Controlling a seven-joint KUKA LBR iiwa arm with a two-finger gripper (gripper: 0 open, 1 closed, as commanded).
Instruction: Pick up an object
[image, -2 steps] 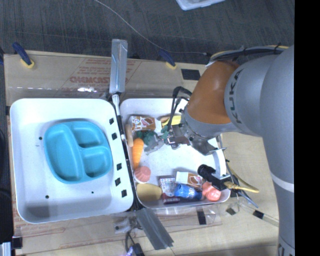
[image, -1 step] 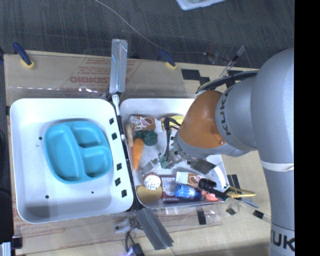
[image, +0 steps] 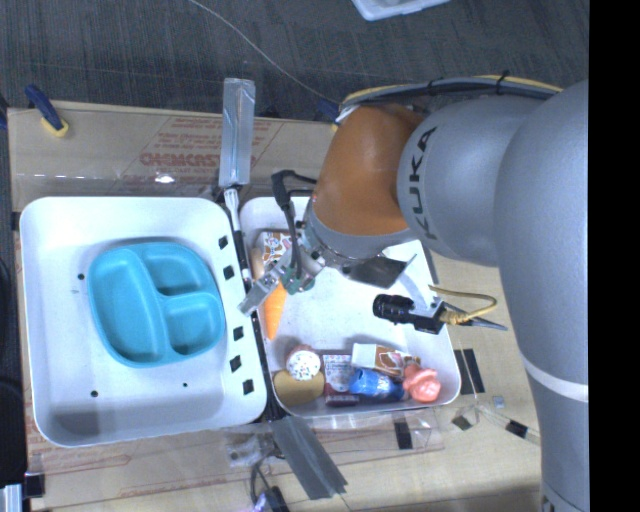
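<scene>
Brown surface (image: 130, 140) carries both bins. Nearest, toys crowd the right bin's (image: 440, 395) lower edge. Farther, my claw (image: 285, 275) sits low beside the carrot (image: 272, 312); grip state: cannot tell. Beyond, the blue tray (image: 155, 300) occupies the left bin (image: 50, 300).

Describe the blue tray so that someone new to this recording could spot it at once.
Start with the two white bins side by side; take the left bin, away from the arm. The blue tray lies flat in its middle, the one thing in that bin. It is light blue with divided compartments, unlike the small mixed items crowded in the right bin.
</scene>
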